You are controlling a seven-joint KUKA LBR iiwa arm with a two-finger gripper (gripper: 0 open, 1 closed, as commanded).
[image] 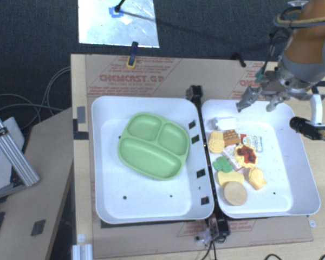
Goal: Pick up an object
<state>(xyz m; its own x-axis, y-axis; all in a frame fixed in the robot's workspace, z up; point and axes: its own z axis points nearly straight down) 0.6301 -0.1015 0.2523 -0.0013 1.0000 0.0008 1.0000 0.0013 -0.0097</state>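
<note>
Several toy food pieces lie clustered in the right bin (292, 167): a white block (225, 123), a waffle-like yellow piece (216, 141), a brown cracker (231, 137), a red and white packet (250, 148), a green piece (223, 164), yellow pieces (255, 178) and a tan round disc (235, 193). My gripper (258, 100) hangs above the right bin's far edge, beyond the pile and apart from it. Its two fingers are spread open with nothing between them.
The left bin (105, 194) holds a green divided plate (153, 145). A black divider with clips (201, 140) runs between the bins. The arm's orange band (309, 31) is at the upper right. A black cable fitting (306, 127) sits over the right bin's right side.
</note>
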